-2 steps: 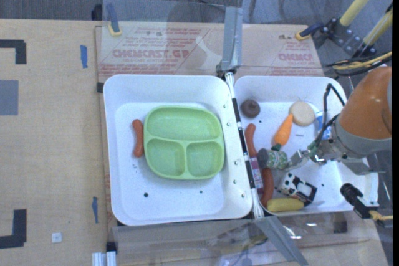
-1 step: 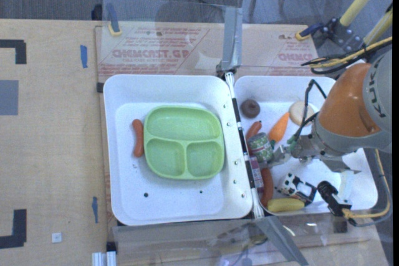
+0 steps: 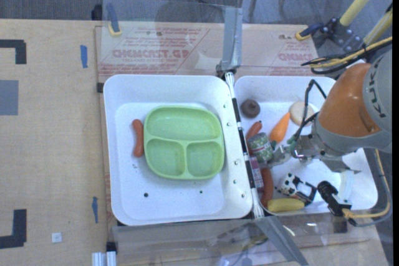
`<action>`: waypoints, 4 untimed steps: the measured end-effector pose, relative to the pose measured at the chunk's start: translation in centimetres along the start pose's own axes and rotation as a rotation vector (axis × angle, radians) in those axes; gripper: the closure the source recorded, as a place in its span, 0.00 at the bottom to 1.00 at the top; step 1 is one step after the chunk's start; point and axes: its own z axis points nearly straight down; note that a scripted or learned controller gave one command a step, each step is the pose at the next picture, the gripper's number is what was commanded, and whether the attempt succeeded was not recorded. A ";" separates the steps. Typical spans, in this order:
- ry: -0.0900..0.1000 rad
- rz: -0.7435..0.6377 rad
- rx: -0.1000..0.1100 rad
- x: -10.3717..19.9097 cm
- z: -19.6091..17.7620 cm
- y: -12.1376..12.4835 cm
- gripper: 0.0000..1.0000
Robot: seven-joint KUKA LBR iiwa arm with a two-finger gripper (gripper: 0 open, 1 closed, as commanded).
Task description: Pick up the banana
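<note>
A sausage (image 3: 138,137) lies beside a green divided plate (image 3: 184,141) in the left bin (image 3: 118,96). In the right bin (image 3: 368,190), a can (image 3: 260,148), a carrot (image 3: 280,126) and a brown round piece (image 3: 250,108) crowd the divider. The banana (image 3: 285,204) rests near the front wall, just beside a black-and-white object (image 3: 288,183). The gripper (image 3: 298,151) hangs over the bin's middle; whether its claw is apart or together cannot be told. A clean pick likely calls for descending squarely over the banana's middle, clear of the wall and neighbours.
</note>
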 end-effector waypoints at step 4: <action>0.004 -0.368 0.006 -1.4 -0.4 -1.6 0.00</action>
